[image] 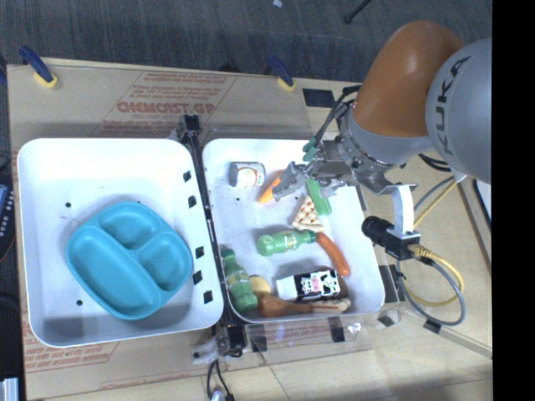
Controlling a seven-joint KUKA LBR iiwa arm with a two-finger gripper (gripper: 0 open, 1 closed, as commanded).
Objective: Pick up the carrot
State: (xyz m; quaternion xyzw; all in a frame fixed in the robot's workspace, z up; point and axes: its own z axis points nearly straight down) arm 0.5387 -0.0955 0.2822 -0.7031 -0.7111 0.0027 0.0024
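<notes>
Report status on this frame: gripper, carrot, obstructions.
Gripper low in right bin, right at carrot; grasp unconfirmed. Pizza slice and green bottle close by.

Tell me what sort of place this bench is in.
Probably a robotics lab's pick-test bench. A grey KUKA arm reaches over two shallow white plastic bins; the right bin holds toy food, such as a small orange carrot and a green plastic bottle. Blue clamps pin down cardboard.

A blue divided plate (127, 258) is lying in the left bin (50, 161). A green bottle (284, 242), a black-labelled carton (311, 286) and a waffle wedge (306, 215) are lying in the right bin (219, 161).
</notes>
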